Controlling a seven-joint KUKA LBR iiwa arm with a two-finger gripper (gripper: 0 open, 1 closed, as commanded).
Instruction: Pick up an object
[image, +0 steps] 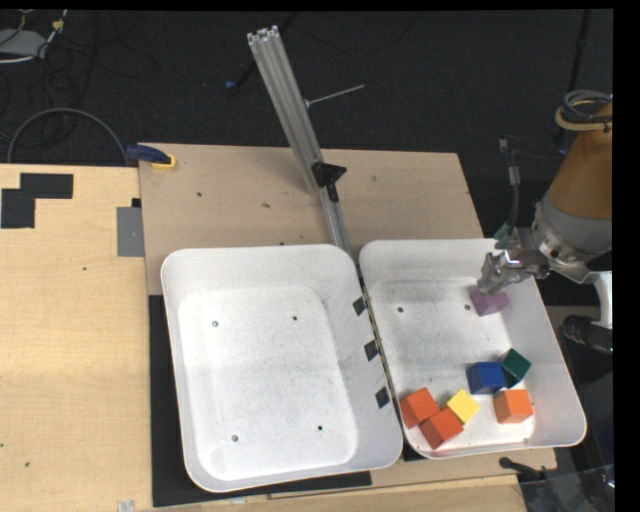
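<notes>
Reaching in from the frame's right edge, the arm (580, 195) angled down-left over the right-hand bin (430, 270), its gripper (497, 274) low at that bin's upper right, directly above a purple block (489, 302); whether it gripped the block could not be told.

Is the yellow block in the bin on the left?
No, the yellow block lies in the right bin, among the orange blocks.
</notes>
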